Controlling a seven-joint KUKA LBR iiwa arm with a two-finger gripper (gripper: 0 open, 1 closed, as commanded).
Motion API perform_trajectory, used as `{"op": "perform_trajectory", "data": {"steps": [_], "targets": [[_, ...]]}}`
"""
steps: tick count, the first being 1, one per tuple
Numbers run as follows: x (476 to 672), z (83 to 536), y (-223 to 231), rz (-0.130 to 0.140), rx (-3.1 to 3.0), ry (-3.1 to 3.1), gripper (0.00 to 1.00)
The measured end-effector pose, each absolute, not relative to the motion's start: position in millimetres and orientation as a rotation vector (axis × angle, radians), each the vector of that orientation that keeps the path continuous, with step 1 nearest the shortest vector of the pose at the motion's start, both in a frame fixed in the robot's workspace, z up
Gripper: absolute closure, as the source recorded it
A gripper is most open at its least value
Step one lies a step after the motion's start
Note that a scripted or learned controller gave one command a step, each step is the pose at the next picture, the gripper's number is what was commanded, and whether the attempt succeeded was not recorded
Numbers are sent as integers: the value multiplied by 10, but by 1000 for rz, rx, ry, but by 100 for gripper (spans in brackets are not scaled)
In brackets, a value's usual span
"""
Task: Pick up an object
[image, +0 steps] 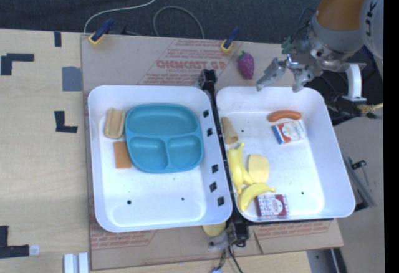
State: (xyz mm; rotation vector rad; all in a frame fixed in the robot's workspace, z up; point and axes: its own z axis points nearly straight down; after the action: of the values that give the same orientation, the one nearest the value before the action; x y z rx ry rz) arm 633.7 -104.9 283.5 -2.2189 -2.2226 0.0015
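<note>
1. Starting at the left, a blue tray (164, 138) is seen lying flat in the left bin (100, 203), with a bread piece (114, 123) and an orange block (122, 155) tucked just beside its left edge; these appear to be set aside from the pile to be picked.
2. Between the two bins a black clip strip (214, 159) is seen, apparently fitted to keep them side by side.
3. Behind the bins, on the cardboard (156, 69), purple grapes (246, 65) are found outside either bin, so they are judged an unlikely target.
4. In the right bin (333, 159) the candidates are gathered: a roll (229, 130) near the left wall, bananas (240, 172) touching a yellow slice (259, 167), a red box (272, 206) at the front, and a sausage (285, 116) just above a carton (289, 132) near the back.
5. Above that bin's back rim the gripper (283, 75) is held, its fingers spread apart and nothing between them; no object is grasped yet.
6. The sausage and carton are judged nearest, so a descent there seems likeliest.
</note>
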Motion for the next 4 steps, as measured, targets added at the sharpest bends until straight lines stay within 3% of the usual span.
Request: {"op": "perform_trajectory", "data": {"steps": [1,2,3,4], "targets": [[6110,1738,-1791,10,-2222,-2211,0],[6737,867,-1875,-5,-2229,-2240,0],[6767,1083,-1875,-17,-2235,-2250,100],[6746,1045,-1875,-10,-2232,-2245,0]]}}
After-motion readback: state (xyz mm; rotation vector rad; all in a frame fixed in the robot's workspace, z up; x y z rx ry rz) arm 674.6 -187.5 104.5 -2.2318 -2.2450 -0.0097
